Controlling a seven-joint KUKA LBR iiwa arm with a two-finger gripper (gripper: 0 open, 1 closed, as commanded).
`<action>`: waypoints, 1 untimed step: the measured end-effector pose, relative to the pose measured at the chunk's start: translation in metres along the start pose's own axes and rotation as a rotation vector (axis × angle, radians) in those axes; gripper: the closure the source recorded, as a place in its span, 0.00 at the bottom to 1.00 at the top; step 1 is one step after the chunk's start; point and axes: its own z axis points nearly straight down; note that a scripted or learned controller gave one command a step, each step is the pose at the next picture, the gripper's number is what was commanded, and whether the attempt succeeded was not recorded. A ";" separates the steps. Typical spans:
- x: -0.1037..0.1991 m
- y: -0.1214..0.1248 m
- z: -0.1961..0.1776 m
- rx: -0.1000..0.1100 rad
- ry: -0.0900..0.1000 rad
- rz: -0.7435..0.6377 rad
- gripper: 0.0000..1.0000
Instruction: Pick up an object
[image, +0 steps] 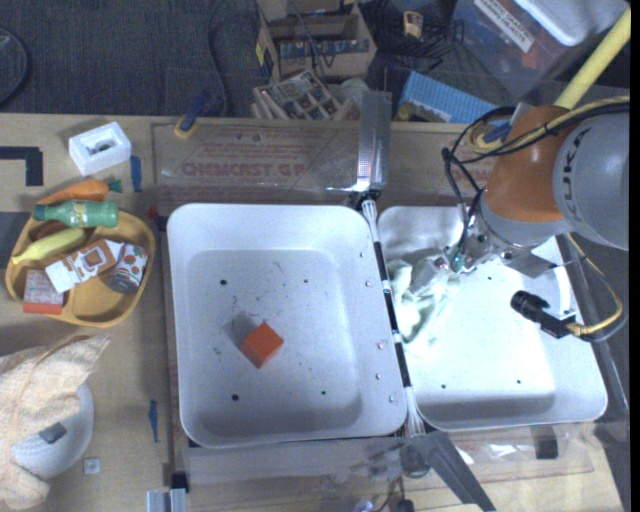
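Observation:
An orange cube (263, 343) lies in the left bin (200, 240), a little left of its middle. In the right bin (520, 400) a pale white-green crumpled thing (415, 302) lies against the left wall. My gripper (443, 268) hangs low over the upper left part of the right bin, just above and to the right of that pale thing and close to it. Whether it touches the thing is unclear. The grey arm with its orange band (525, 170) reaches in from the upper right and hides the bin's back right corner.
A black cable fitting (535, 307) juts from the arm over the right bin. Left of the bins stands a yellow bowl (95, 308) of toy food, with a white box (100, 148) behind it and a cloth (40, 400) in front.

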 end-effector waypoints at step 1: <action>-0.001 0.001 -0.012 -0.006 0.000 0.003 1.00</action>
